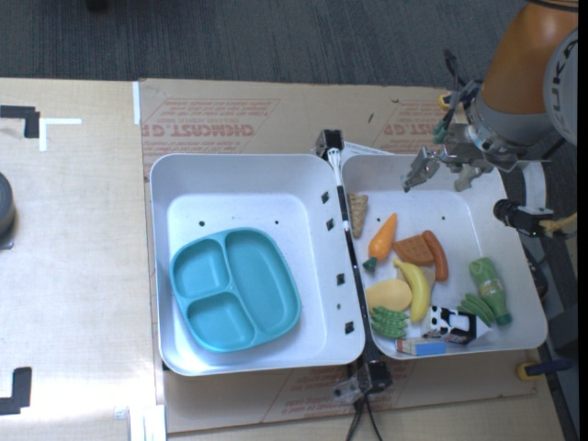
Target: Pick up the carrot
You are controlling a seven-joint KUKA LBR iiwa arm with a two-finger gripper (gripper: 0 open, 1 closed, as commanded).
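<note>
Bench (73, 246): pale wood, a cardboard sheet (239, 122) under both bins; dark carpet (276, 26) beyond.
Left bin (239, 177): one teal divided plate (236, 289).
Right bin (501, 223): carrot (382, 237) near the left wall, tip up, leafy end down, beside a sausage (435, 254) and banana (418, 286); green toys, a cow figure and a small box toward the front.
Gripper (439, 168): over the right bin's back edge, well apart from the carrot, fingers spread, holding nothing.

Robot lab bench seen from above.
A robot arm (528, 62) is reaching over two white bins (239, 177) sitting on cardboard (220, 118), toy food (418, 283) inside.
</note>
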